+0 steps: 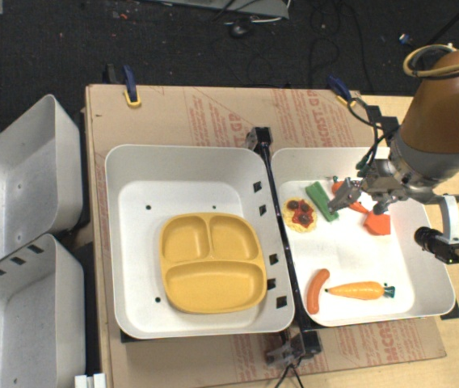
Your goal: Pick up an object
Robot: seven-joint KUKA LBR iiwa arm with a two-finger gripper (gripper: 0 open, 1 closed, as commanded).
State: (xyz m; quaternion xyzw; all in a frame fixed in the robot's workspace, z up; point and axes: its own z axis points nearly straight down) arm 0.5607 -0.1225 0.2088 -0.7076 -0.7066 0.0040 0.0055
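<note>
The arm reached in from the right, its orange band high over the far corner of the right bin, and its gripper hung low over the upper middle of that bin. Its two dark fingers stood spread wide apart with nothing between them, one tip down by the green block, the other nearer the orange-red piece. A second small orange bit showed just under the wrist, partly hidden by the fingers, so I could not tell whether the metal touched it. The green block lay tilted, its lower end close to a little round cookie with dark red topping, which sat near the bin's left wall. Toward the near side of the same bin a red sausage curved beside a toy carrot, the carrot lying flat with its green tip pointing right; the two were just beside each other and well apart from the gripper. In the left bin a yellow divided tray rested flat. Both bins sat side by side on a brown cardboard sheet, held by clips at its far edge.
</note>
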